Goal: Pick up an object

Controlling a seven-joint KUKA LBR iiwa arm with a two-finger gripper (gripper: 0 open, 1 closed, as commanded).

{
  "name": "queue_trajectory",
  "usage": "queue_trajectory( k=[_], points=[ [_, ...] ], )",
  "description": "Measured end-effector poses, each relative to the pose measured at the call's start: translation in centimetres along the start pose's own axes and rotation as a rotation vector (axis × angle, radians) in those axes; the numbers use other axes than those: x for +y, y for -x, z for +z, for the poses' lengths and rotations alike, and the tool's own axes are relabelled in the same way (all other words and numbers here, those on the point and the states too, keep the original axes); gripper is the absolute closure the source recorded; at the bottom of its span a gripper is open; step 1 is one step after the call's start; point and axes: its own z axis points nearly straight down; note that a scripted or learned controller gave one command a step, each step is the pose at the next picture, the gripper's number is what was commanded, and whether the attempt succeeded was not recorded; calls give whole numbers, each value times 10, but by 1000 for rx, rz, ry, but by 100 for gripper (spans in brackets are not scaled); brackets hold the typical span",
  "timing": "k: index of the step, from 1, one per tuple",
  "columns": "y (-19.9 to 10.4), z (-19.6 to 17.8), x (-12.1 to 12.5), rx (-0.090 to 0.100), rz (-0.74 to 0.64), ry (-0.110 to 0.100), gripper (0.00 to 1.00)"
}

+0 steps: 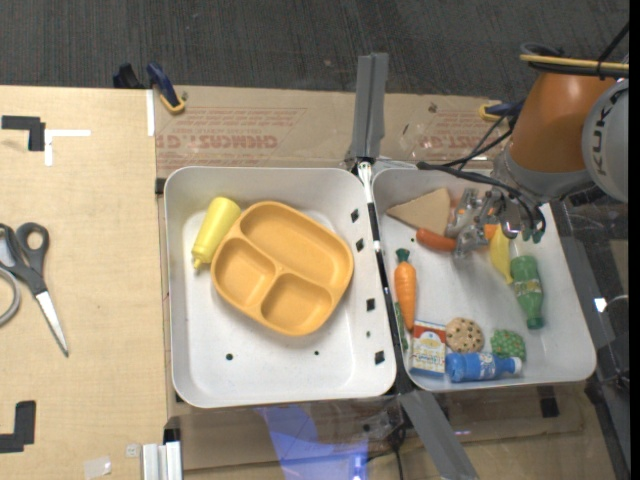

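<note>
While the arm reaches in from the right w/ its orange band [560, 118] over the far right corner of the right bin [575, 358], the pincer [485, 230] hangs low inside that bin near its far wall; can't tell if it's released or clenched, metal parts too cluttered to read. Places below are given relative to the pincer. Just left of it: a tan wedge [425, 208], looks like a bread or cheese slice, and a small orange-red piece [436, 239] lying beside the wedge. Just right of it: a yellow item [500, 253], partly hidden, and next to that a green bottle [527, 290] lying flat. Nearer the camera & left: a toy carrot [405, 286] along the bin's left wall. Well toward the camera: a small carton [428, 349], a cookie [463, 335], a green bumpy piece [508, 344], a blue bottle [482, 368] on its side. Far left, the left bin [200, 368] has a yellow divided tray [283, 265] w/ a yellow bottle [214, 230] touching its left rim. Scissors [35, 278] lie on the counter [80, 368], well left.
</note>
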Motion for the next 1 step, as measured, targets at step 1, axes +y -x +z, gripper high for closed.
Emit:
queue_trajectory(
  k=[1],
  points=[
    [1, -10, 1, -4, -3, -1, 100]
  ],
)
